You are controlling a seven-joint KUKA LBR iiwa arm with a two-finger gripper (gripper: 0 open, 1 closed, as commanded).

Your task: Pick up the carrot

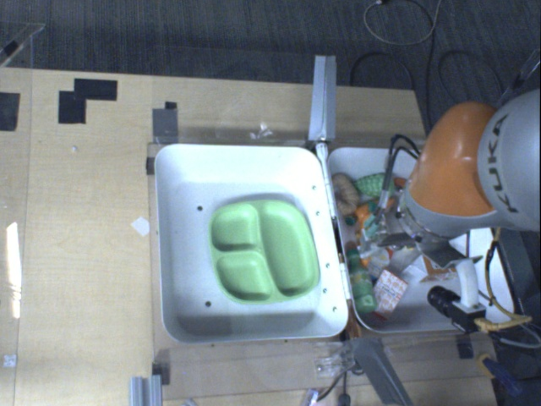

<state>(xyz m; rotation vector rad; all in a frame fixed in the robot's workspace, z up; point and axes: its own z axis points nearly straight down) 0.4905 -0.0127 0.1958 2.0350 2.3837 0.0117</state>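
In the right bin, a small orange piece that looks like the carrot lies among a pile of toy food near the bin's left wall. My gripper hangs low over this pile, just right of and slightly in front of the orange piece. The grey arm with its orange band reaches in from the right and hides much of the bin. I cannot make out whether anything is held.
The left bin holds a green divided plate. The right bin's clutter includes a green item, a brownish item, a red-and-white packet and a green piece. A metal post stands between the bins at the back.
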